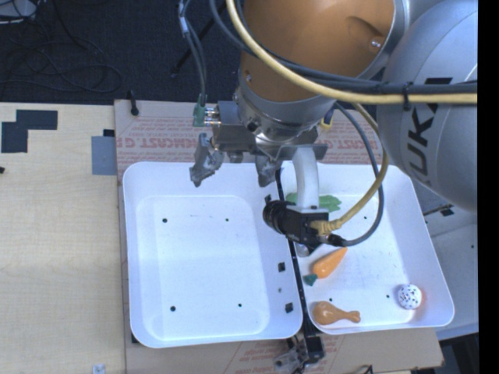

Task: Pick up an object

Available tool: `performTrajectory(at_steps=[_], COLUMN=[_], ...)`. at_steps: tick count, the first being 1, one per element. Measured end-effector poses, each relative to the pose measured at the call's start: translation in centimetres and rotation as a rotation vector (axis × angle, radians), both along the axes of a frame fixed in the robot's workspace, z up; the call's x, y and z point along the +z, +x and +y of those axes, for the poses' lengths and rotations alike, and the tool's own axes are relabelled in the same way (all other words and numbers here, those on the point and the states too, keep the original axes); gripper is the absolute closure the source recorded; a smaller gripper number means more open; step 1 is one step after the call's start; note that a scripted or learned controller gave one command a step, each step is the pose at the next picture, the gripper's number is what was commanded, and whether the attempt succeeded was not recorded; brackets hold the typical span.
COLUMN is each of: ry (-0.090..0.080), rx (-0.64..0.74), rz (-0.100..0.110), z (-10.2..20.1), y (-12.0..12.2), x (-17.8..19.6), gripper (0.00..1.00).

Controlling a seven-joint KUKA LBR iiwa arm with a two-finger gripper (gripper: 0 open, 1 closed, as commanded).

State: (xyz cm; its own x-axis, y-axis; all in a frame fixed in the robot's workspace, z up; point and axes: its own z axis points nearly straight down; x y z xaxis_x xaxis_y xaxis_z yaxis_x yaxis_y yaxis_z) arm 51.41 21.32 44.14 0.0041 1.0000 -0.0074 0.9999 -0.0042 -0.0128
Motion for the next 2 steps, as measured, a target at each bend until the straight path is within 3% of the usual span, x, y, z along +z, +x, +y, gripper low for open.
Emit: performTrajectory(at_steps=[1,2], ry=[0.006,0.004], rx=[0.008,0.006], rz=[-0.012,-0.006], z=[3.23,3.02], y=[4.91,4.77], x=[1.31,2.26], gripper=[0.00,1.00])
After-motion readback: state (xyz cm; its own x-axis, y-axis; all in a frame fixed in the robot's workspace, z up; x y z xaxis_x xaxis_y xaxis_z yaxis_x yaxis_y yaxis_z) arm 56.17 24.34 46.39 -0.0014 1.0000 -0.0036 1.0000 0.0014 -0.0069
